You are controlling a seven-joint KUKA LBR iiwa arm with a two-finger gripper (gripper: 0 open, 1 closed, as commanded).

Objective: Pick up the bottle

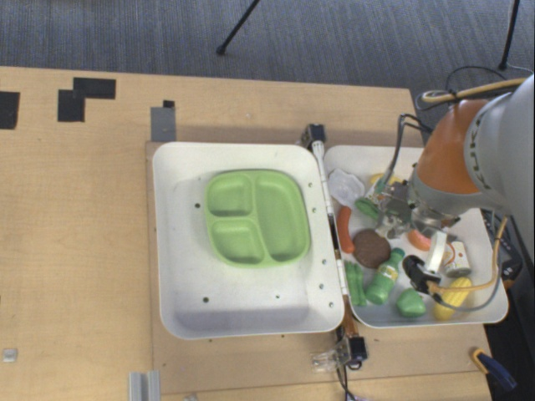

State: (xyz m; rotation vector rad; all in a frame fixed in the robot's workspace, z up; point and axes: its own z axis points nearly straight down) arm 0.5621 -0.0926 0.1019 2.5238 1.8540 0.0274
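A green bottle [381, 286] lies in the right bin [493, 312], near its front, just below a brown round item [370, 247]. My gripper [389, 218] hangs low over the middle of that bin, above and slightly behind the brown item and a short way from the bottle. The grey wrist with its orange band [443, 153] hides the bin's back right part. Nothing is visibly held.
The right bin also holds an orange carrot-like piece [344, 224], a white crumpled item [343, 186], another green piece [355, 281], a green lump [410, 304], a yellow corn cob [452, 294] and a white-and-red item [447, 254]. A green divided plate [255, 217] sits in the left bin [180, 307].
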